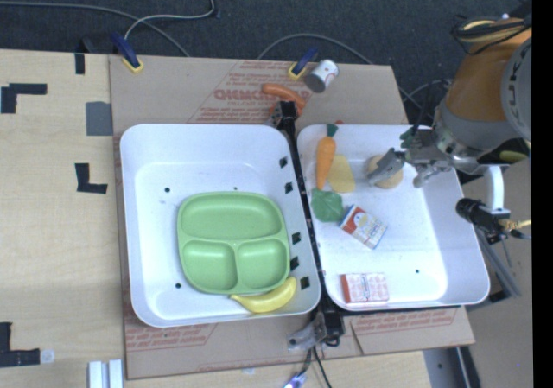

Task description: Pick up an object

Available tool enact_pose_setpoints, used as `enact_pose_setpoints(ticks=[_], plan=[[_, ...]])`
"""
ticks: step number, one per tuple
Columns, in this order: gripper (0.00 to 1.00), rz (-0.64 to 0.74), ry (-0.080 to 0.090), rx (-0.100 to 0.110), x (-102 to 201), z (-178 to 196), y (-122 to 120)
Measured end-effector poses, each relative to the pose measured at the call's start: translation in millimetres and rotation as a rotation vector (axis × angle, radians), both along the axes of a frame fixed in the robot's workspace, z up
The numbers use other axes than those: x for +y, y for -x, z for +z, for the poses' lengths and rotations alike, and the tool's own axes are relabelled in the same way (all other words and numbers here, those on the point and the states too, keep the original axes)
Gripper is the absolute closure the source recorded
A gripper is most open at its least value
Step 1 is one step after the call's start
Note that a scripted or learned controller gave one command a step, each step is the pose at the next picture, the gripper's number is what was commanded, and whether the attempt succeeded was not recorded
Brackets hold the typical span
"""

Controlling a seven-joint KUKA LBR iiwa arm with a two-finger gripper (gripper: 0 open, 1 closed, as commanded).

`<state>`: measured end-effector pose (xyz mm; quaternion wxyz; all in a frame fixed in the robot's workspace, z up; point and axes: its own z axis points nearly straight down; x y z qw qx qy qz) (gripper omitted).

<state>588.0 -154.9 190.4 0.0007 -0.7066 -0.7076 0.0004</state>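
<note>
My gripper [406, 167] hangs over the upper right part of the right bin [449, 278], with its two fingers spread and nothing held between them. A small tan round object [388, 175] lies just under the left finger [384, 161]. Further left in that bin are an orange carrot [324, 160], a pale yellow piece [344, 177] and a green leafy item [327, 206]. A small red and white carton [363, 226] lies mid-bin. A pink and white pack [364, 287] sits at the front edge.
The left bin [147, 162] holds a green divided plate [233, 239] and a banana [266, 298] at its front. Clips along the bins' shared wall [299, 205] stick up. Cables and clamps [304, 62] lie behind the bins on the cardboard.
</note>
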Motion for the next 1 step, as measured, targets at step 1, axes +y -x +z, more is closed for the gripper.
enact_pose_setpoints(ticks=[1], plan=[[0.0, 0.001, 0.004, -0.013, 14.4, -99.6, -60.6]])
